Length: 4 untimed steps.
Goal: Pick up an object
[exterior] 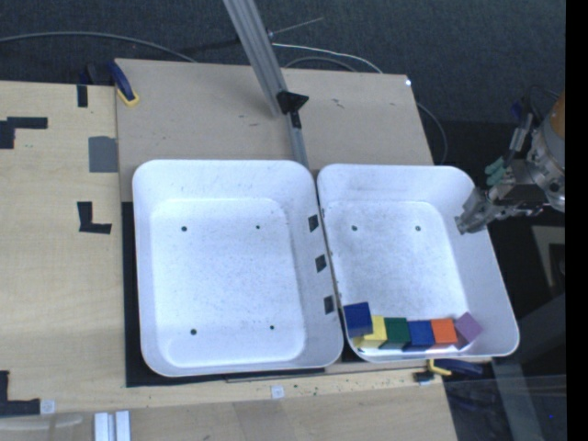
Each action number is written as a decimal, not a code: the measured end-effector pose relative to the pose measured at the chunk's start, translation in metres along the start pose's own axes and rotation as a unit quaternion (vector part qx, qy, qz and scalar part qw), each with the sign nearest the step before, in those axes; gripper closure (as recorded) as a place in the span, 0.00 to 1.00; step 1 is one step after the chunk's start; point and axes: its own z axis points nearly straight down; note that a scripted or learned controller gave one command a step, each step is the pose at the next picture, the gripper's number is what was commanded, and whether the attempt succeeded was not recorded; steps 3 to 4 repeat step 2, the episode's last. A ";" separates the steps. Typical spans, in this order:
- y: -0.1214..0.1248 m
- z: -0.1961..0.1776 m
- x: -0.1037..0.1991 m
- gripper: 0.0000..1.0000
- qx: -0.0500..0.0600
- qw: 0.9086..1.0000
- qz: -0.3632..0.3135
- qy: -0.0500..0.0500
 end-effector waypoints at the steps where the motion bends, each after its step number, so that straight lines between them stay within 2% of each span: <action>1: -0.001 -0.141 -0.065 1.00 -0.005 1.000 0.002 -0.002; 2: -0.001 -0.076 -0.051 1.00 0.003 1.000 0.001 0.001; 4: -0.001 -0.076 -0.051 1.00 0.003 1.000 0.001 0.001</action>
